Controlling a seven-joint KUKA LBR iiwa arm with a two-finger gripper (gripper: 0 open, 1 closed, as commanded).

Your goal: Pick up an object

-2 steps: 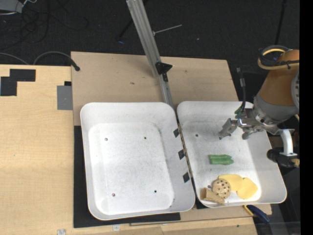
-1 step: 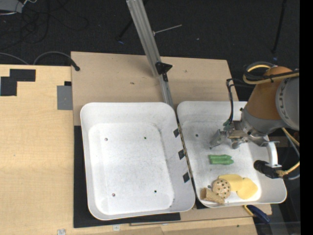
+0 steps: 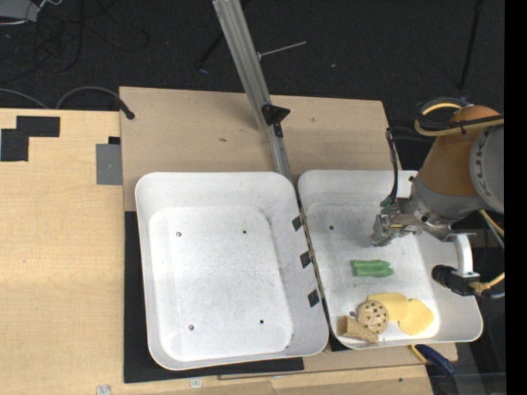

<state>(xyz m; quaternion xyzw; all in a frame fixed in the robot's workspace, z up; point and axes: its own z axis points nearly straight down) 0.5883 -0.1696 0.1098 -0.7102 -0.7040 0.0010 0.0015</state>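
**Gripper low in the right bin, nothing in it yet**

Camera view from above shows the gripper (image 3: 384,230) down inside the right bin (image 3: 346,189), just above the green piece (image 3: 370,267) and a little toward the bin's back. Whether its fingers are spread or pressed together cannot be told from this angle. Nothing is seen between them. The green piece lies flat on the bin floor, apart from the gripper. Nearer the front edge sit the yellow pieces (image 3: 408,313), a dotted disc (image 3: 373,313) touching them, and a tan scrap (image 3: 354,328) beside the disc. By my judgement the pick is not yet made: the approach looks mostly done, with the grasp and the lift left.
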